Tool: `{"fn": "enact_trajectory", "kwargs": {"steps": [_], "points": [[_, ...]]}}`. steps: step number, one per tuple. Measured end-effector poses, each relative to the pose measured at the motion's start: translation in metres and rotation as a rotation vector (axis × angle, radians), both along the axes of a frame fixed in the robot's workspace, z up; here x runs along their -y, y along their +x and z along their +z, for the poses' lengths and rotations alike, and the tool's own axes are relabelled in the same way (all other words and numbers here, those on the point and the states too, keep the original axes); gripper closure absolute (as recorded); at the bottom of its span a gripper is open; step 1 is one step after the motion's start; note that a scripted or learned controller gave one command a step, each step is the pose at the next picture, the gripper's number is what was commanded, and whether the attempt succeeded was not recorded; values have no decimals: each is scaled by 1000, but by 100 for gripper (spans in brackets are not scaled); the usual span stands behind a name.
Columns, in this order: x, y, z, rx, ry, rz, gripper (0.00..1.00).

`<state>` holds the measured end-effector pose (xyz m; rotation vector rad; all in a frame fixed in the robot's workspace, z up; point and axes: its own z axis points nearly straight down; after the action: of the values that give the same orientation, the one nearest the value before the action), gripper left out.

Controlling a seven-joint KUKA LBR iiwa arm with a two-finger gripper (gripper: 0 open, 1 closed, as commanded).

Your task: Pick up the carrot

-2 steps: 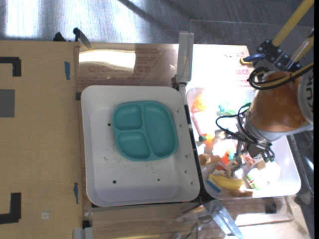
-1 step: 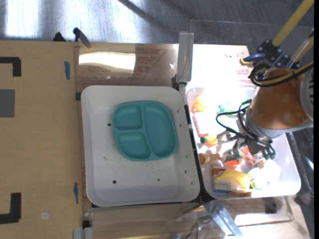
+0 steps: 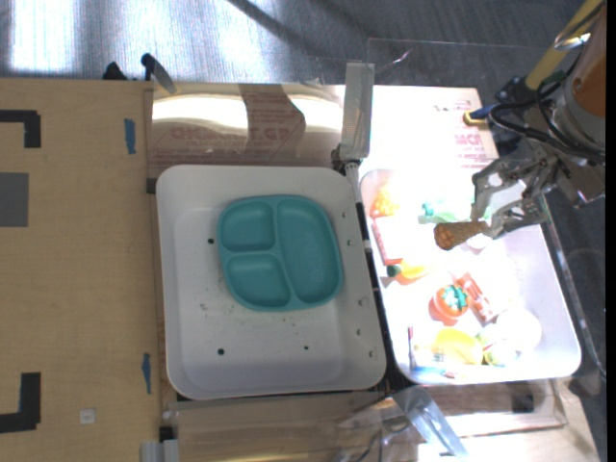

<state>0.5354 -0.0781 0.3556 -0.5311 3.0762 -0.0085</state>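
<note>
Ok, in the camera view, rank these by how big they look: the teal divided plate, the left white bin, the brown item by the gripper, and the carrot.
1. Left white bin
2. Teal divided plate
3 and 4. Brown item by the gripper and the carrot: both look small and alike, and the carrot is washed out by glare, so I won't rank them.
</note>
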Motion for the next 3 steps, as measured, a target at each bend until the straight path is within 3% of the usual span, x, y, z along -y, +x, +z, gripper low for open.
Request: {"fn": "enact_trajectory", "kwargs": {"steps": [1,2,3], "points": [[-39,-27,-128,-24,6,-188,100],[-38,-25,-123,-15,5,-190,0],[-50,-25,-172,-20,3,77,0]]}}
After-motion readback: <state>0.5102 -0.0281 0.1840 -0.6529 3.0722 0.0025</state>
